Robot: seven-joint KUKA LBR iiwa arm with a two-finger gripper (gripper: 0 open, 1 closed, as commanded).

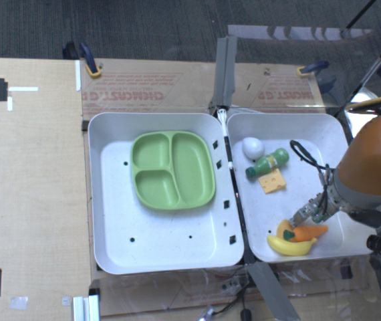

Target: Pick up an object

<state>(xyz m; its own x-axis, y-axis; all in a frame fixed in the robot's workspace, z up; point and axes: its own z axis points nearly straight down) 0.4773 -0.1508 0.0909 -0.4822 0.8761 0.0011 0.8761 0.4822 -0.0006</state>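
Observation:
The right bin [324, 122] holds a white egg-shaped ball [252, 146], a green bottle [268, 163], a yellow cheese wedge [273, 181], a yellow banana [289, 245] and an orange carrot [307, 233]. The banana and carrot lie together at the bin's front. My gripper [309, 214] hangs low over the front right of this bin, just above the carrot and banana. The orange wrist band [374, 156] sits up and to the right of it. A black cable [306, 155] loops over the bin floor behind the gripper.
A green divided plate [173, 170] lies in the left bin [110, 199]. A brown cardboard sheet [150, 85] backs both bins, held by blue clamps [87, 57]. A wooden bench top [30, 179] spreads to the left.

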